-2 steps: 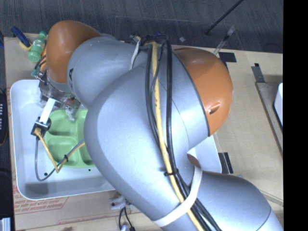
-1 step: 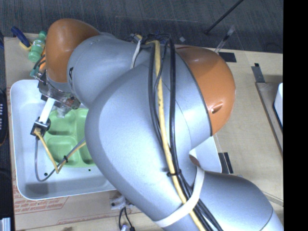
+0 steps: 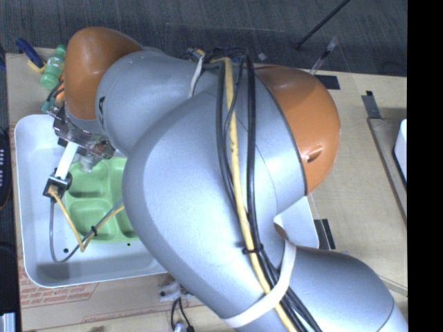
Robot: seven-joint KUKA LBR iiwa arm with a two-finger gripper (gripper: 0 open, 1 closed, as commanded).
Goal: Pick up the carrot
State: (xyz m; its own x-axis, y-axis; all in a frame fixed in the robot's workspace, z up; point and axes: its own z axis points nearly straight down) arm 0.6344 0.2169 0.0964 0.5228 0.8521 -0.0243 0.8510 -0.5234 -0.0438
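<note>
The grey arm [image 3: 208, 199] fills most of the frame, sweeping from the lower right up to the upper left, with a bundle of black and yellow cables [image 3: 239, 151] running along its back. One orange band [image 3: 308, 126] shows at the right of centre; a second orange section [image 3: 93, 64] sits at the upper left, just above the wrist.

Below that wrist, the gripper [image 3: 86, 159] hangs over the left bin [image 3: 31, 206] — its metal body is visible at the upper left of the bin, but the fingers are hidden behind the housing and blurred, so whether it is released or clenched cannot be told, and nothing can be seen held in it.

Inside the bin lies a light green divided tray [image 3: 97, 199], partly covered by the arm. A thin yellow-and-black cable [image 3: 69, 220] loops down from the wrist across the tray and the bin floor, with a small white-and-black fitting [image 3: 59, 178] on it.

The carrot cannot be made out — the arm hides much of the bin.

At the far upper left, beyond the bin's rim, a green object [image 3: 52, 71] and a blue-and-yellow one [image 3: 29, 52] lie on the bench [image 3: 360, 185].
</note>
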